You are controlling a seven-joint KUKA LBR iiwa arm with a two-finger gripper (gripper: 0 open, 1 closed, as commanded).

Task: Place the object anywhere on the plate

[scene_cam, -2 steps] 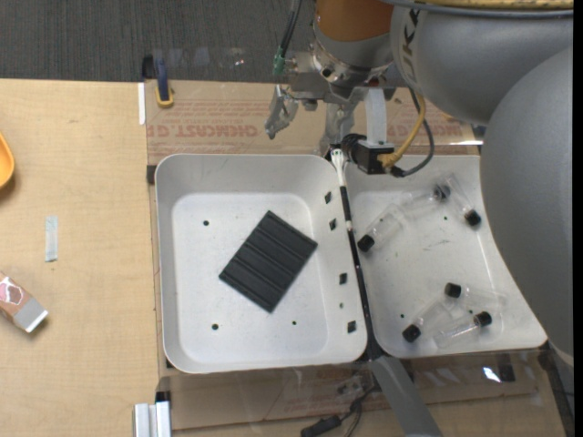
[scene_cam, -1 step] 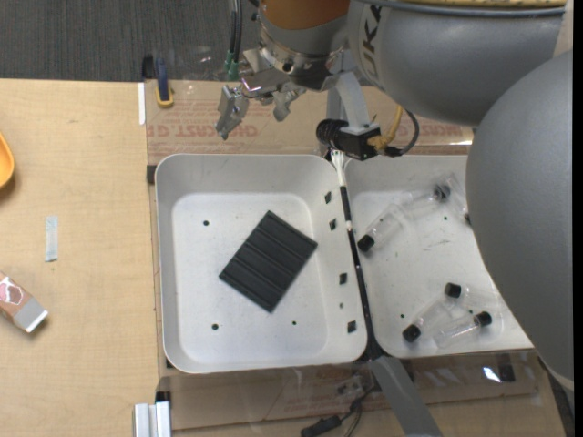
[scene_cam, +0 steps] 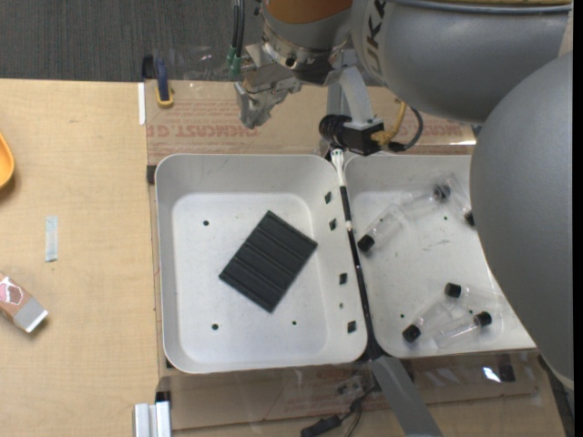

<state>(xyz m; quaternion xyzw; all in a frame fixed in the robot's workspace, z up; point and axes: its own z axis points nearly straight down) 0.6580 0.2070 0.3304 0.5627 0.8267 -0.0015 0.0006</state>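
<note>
The plate [scene_cam: 269, 260], a black ribbed rectangle, lies flat in the middle of the left bin [scene_cam: 173, 271], turned at a slant so that one corner points to the far right and another to the near left. It touches none of the bin's walls.

The clear vials with black caps are all in the right bin [scene_cam: 510, 340], well apart from the plate. One vial [scene_cam: 387, 226] lies near the wall between the bins, its cap toward the near left. Another [scene_cam: 428, 198] lies further off toward the far right. A loose cluster of vials [scene_cam: 446, 321] rests at the near side of that bin (their clear bodies are hard to separate against the white floor, so I will not count them).

My gripper [scene_cam: 258, 109] hangs beyond the far rim of the left bin, above the cardboard sheet [scene_cam: 200, 121] that lies under the bins. How my jaws stand I cannot tell from this angle, and I see nothing between them.

On the wooden bench [scene_cam: 82, 153] to the left lie a small grey strip [scene_cam: 51, 239] and, nearer, a red and white packet [scene_cam: 20, 304].
</note>
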